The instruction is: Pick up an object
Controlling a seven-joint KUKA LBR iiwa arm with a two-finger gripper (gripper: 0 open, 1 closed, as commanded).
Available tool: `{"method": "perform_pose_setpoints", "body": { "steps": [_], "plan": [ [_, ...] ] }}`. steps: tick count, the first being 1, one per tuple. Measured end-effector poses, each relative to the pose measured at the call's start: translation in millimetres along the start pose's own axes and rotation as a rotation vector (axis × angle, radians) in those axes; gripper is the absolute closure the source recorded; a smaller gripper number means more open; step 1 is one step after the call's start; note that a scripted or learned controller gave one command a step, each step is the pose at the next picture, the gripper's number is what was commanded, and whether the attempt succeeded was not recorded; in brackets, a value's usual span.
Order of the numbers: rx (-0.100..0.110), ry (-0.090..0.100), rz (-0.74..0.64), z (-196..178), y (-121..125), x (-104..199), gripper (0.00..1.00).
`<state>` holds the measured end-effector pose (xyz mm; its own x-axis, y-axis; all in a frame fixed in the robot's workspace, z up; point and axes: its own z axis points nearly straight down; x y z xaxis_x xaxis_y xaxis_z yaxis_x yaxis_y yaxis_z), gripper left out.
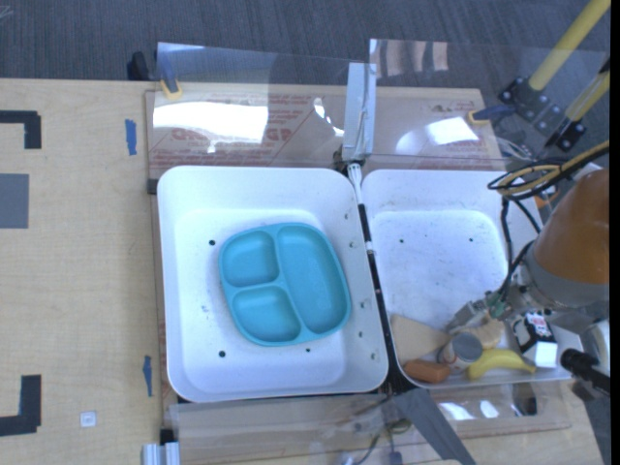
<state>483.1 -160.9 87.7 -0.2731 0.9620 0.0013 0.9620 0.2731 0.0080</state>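
Pincer [481, 310] low in right bin [436, 231], jaw state can't tell. Banana [501, 361] just below it. No readable labels.

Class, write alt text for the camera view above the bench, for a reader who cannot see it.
A grey arm with an orange band reaches from the right, its claw low over the near corner of the right white bin, beside a banana and a brown item. The left white bin holds a blue divided plate.
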Motion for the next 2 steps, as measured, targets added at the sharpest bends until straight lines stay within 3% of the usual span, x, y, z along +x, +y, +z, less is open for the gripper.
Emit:
{"method": "perform_pose_setpoints", "body": {
  "steps": [1,2],
  "plan": [
    [-0.003,-0.001,0.001,-9.5,1.2,0.2,1.0],
    [-0.001,-0.006,-0.108,-96.2,45.2,-3.1,1.0]
  ]
}}
